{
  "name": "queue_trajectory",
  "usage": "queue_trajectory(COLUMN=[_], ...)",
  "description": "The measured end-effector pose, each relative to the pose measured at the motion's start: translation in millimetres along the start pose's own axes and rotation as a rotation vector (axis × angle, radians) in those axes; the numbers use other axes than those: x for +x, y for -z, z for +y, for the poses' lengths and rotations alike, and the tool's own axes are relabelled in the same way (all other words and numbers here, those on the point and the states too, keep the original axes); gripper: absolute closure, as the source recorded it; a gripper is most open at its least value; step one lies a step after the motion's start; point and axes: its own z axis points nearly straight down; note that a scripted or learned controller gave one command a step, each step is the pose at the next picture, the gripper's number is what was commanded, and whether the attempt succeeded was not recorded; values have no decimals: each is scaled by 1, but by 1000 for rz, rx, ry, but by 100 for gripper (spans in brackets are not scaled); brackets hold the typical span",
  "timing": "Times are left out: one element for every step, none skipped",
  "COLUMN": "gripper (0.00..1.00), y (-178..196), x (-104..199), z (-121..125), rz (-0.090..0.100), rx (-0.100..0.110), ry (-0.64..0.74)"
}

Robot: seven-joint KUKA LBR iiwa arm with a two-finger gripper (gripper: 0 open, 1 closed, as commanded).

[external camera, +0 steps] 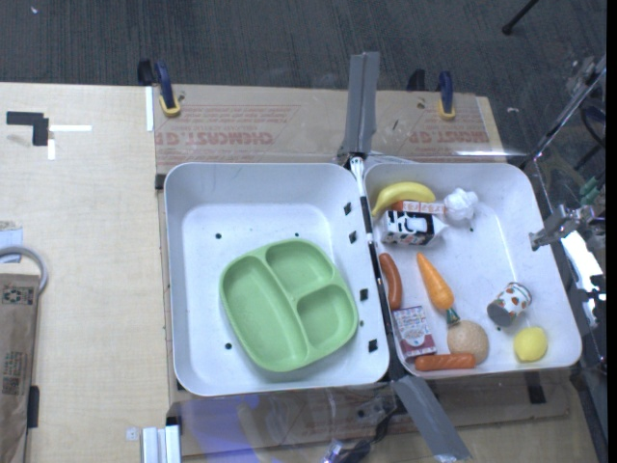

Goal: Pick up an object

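Camera view looks down on two white bins sitting side by side on the counter.

Closest to us in the right bin lie a red sausage, a round tan ball touching it, a yellow lemon in the corner, and a small pink box. A little further back are an orange carrot, a second sausage by the bin's left wall, and a small brown and white toy. At the far end sit a banana, a black and white carton just under it, and a crumpled white thing beside them.

The carrot looks like a good pick. It is probably light, stiff plastic and a bit slippery. It lies tilted with space on both sides, so pinching across its thick middle should work best. The pink box and tan ball are near its tip and could get bumped.

The left bin holds a green tray with three parts.

Some metal shows at the right edge, but I cannot tell if the hand is spread or pressed together.
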Motion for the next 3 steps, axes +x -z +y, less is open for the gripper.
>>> queue_trajectory(gripper=[0,0,0], y=[-141,-102,-174], x=[34,15,33], z=[21,-34,-36], rz=[1,1,2], rx=[1,1,2], ry=[14,-197,-97])
